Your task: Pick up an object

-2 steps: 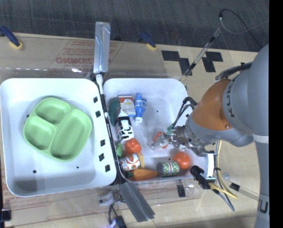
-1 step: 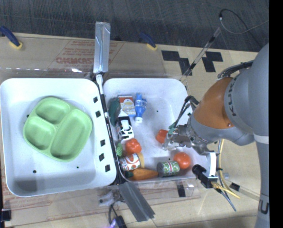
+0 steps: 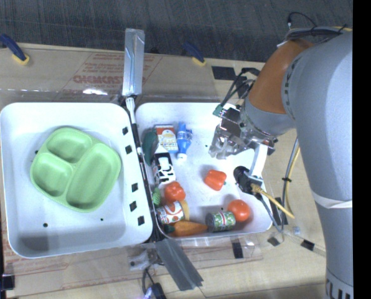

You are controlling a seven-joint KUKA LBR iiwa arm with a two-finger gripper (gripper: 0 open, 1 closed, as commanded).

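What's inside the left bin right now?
A green divided plate lies in the left bin, its three compartments bare. Whatever is under the plate is covered.

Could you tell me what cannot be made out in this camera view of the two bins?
- Pincer: its tips blur against the right bin, so open or shut is unclear.
- Labels on the can and bottle: too small to read.
- Items along the divider: crowded and overlapping, hard to identify.
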